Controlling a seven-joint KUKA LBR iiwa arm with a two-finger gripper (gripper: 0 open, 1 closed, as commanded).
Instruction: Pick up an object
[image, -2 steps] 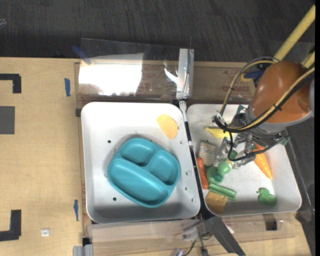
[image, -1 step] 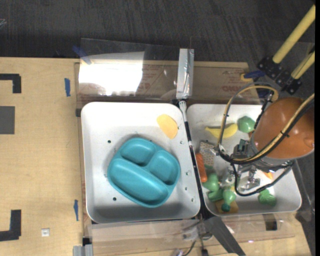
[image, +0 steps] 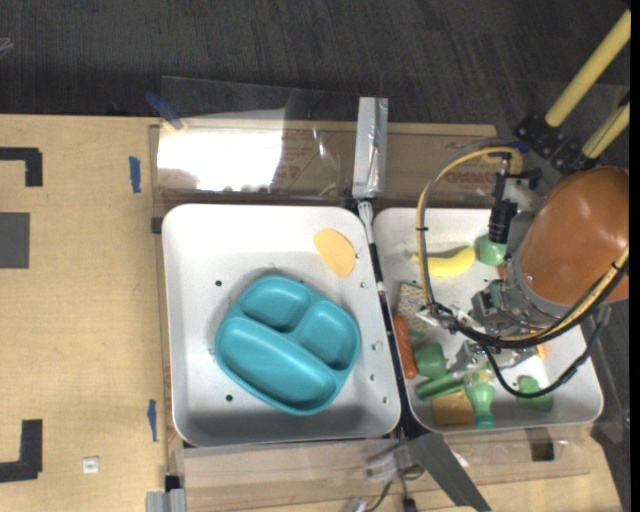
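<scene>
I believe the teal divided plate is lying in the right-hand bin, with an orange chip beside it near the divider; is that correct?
Not quite: the camera view shows the teal divided plate lying in the left-hand bin, not the right-hand one. The rest holds: the orange chip lies beside it, near the divider between the bins.

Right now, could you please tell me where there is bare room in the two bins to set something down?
The left white bin has bare floor along its far-left corner and near edge, around the teal divided plate. The right white bin is crowded with small toys.
</scene>
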